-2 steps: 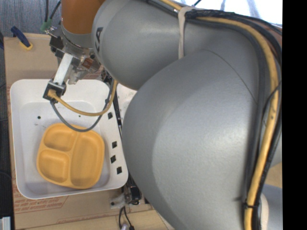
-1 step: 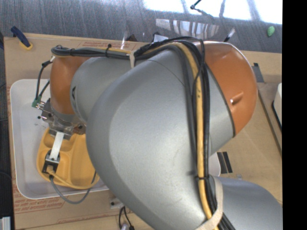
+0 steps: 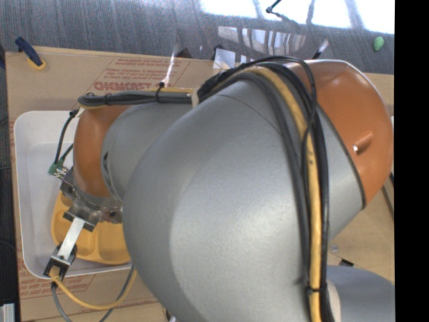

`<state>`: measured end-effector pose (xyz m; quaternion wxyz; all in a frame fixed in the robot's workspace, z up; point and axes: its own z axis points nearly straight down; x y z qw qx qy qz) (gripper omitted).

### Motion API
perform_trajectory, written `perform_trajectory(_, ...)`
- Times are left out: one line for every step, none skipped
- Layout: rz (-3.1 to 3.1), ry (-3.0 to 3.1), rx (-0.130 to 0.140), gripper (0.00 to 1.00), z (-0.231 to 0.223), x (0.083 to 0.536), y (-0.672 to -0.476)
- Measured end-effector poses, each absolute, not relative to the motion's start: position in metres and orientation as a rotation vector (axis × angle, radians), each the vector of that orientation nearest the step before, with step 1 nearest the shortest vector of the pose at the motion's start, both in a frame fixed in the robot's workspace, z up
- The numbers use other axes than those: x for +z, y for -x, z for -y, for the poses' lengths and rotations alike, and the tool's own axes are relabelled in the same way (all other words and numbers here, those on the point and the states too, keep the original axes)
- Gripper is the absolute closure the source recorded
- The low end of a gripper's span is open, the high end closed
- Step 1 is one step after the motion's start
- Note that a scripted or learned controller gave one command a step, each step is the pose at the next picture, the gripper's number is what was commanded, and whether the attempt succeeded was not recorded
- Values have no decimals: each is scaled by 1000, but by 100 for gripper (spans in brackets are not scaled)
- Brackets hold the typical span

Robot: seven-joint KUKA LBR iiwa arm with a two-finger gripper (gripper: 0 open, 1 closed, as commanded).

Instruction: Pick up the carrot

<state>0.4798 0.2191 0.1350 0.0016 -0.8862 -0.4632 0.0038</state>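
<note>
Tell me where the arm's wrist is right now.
The wrist sits low on the camera view's left, inside the left bin near its front rim, above a yellow piece, with the grey arm behind it.

A single fixed camera looks down at a slant from above the bench. The grey arm (image 3: pixel 234 206), reaching in from the right, rises very near the lens and covers most of the scene. At the left, part of one white bin (image 3: pixel 30 180) shows on brown cardboard (image 3: pixel 134 69).

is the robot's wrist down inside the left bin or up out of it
Down inside. The arm reaches over the left bin, and its orange wrist band sits within the white rim.
</note>
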Motion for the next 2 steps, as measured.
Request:
perform_trajectory(1619,2692,-4,100,-219,93,-528)
perform_trajectory(1129,2937,-17,100,-212,116,-508)
